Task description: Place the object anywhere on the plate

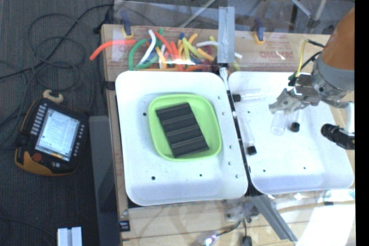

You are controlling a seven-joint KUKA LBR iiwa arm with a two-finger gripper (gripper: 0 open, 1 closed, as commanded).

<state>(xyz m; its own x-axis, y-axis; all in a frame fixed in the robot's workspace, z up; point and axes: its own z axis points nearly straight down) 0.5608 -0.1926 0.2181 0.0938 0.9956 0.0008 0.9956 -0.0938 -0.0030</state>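
Observation:
A dark grey ribbed block point(181, 129) lies flat on the green plate point(214, 118), which sits in the middle of the left bin point(173, 181). My gripper point(283, 114) hangs over the upper part of the right bin point(300, 173), well to the right of the plate and apart from the block. Just under the gripper, a small black piece point(294, 125) rests on the bin floor. Whether anything sits in the gripper is too unclear to tell.
Another small black piece point(251, 150) lies near the right bin's left wall, beside a clear rod point(244, 129). A heap of coloured tubes point(167, 52) lies behind the left bin. A teach pendant point(49, 138) rests on the floor to the left.

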